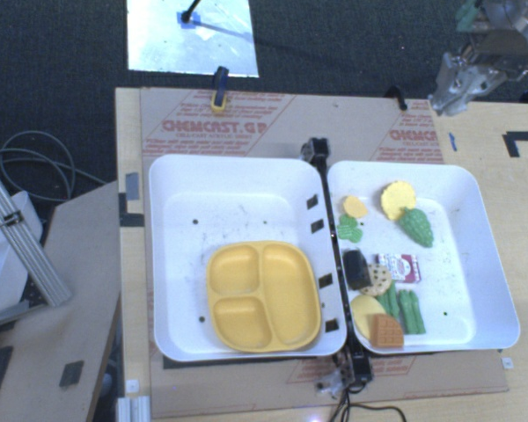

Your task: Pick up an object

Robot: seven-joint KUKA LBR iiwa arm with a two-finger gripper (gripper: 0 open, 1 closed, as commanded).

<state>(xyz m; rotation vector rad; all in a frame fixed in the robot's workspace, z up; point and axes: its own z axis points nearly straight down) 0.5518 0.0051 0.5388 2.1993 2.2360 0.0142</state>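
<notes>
Yellow divided tray [264, 295] fills my left bin's [172, 236] near edge; toy foods [387, 262] crowd the right bin's [484, 236] left side. My gripper [453, 82] hangs beyond its far-right corner, grip state unclear.

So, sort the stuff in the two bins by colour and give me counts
Yellow: 4 (divided plate, three food pieces in the right bin)
Green: 3
Black: 1
Red-and-white packet: 1
Spotted cookie: 1
Orange waffle: 1
Total: 11
</notes>
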